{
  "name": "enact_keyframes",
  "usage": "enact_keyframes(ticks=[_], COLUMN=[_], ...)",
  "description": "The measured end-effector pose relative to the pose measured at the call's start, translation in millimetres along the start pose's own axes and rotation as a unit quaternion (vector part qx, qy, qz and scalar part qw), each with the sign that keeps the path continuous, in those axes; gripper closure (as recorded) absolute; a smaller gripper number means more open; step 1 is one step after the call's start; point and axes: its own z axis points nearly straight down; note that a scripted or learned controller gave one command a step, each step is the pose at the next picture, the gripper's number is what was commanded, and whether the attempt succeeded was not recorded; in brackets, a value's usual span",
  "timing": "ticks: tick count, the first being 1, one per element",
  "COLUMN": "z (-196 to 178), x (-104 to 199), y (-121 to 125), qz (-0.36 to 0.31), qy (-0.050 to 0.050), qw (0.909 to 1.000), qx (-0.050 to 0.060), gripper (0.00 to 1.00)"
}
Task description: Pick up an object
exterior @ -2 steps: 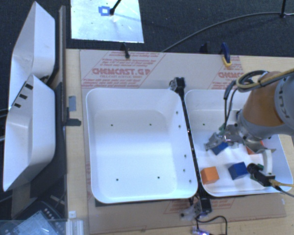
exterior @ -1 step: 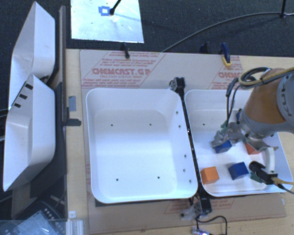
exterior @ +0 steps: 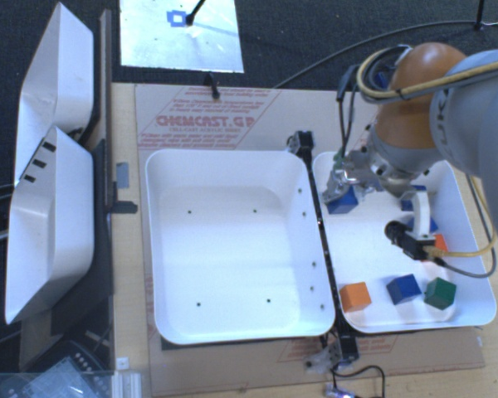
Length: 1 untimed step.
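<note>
Reaching in from the right, the arm (exterior: 448, 106) has its gripper (exterior: 346, 185) low over the right bin (exterior: 473, 305), near that bin's far left corner, and a blue block (exterior: 342, 201) sits directly under the metal of the gripper there. Whether the fingers are spread or pressed together I cannot tell, since the wrist and cabling cover them from this angle, and the block is not plainly shown between them, so I would not count it as held. My judgement is that the pick is at the grasping stage: the approach looks done, while closing on the block and lifting it clear of the bin floor are left to do. Other candidates lie in the same bin: an orange block (exterior: 355, 296) by the near left corner, a second blue block (exterior: 404, 288) and a green block (exterior: 440, 293) along the near edge, and a small orange piece (exterior: 439, 243) partly hidden beside a black fitting on the cable, toward the right edge. A further blue-and-white thing (exterior: 421, 214) near the wrist is too covered to name. The left bin (exterior: 162, 222) shows only its white floor. Red print on the clear sheet (exterior: 203, 114) beyond the far edge of the left bin reads roughly "CHEMCAST GP"; the smaller lines beneath it are too fine to read.
</note>
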Motion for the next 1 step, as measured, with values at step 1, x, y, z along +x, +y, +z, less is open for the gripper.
enact_keyframes(ticks=[1], z=[4.3], x=[73.1], y=[-24.5], qz=[0.002], qy=[0.0], qw=[1.0], qx=[0.005], gripper=[1.0])
